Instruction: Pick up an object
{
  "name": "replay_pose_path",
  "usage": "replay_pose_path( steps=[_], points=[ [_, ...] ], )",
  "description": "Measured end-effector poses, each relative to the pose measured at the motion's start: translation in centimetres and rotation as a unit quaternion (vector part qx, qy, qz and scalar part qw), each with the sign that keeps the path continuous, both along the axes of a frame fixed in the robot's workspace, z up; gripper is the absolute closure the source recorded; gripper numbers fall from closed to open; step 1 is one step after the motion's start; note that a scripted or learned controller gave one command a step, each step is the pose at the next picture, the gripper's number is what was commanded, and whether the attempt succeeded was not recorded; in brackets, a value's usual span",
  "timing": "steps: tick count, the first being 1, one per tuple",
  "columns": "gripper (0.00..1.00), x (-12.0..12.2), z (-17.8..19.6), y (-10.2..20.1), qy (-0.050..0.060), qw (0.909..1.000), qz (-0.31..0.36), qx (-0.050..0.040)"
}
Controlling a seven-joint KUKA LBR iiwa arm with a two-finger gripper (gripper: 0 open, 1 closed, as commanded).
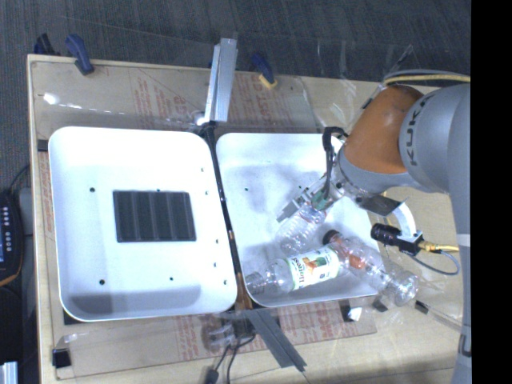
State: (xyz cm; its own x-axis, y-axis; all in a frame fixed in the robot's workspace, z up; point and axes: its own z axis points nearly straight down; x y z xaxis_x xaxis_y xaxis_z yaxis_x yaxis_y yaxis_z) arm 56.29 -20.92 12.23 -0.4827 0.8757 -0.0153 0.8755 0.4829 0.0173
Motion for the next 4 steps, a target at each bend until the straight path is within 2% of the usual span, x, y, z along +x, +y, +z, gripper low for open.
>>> replay_pose_path(
  steps=[4],
  points=[
    [0.0, 0.0, -0.03, 0.05, 0.0, 1.0, 0.0, 0.0003]
  ],
)
